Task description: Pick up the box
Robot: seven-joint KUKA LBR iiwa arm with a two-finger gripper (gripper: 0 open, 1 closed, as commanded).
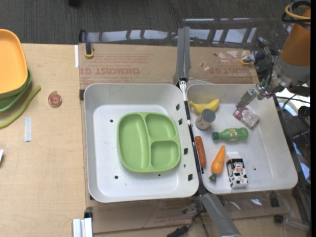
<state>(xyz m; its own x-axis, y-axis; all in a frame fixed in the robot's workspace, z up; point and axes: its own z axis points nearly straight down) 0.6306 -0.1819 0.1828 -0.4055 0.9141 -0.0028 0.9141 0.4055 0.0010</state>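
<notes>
A small white box [237, 173] with black markings and a red top lies near the front edge of the right bin [276, 147], beside the carrot. My gripper [245, 101] hangs over the back part of that bin, reaching in from the upper right. It is far from the box and just above a pink-and-white packet [246, 116]. Nothing shows in its grasp.
The right bin also holds a banana [205, 105], a grey can [205, 118], a green bottle [231, 135], a carrot [217, 160] and a red sausage [199, 150]. A green divided plate [148, 141] lies in the left bin [98, 132]. Yellow and green dishes [11, 70] sit at the far left.
</notes>
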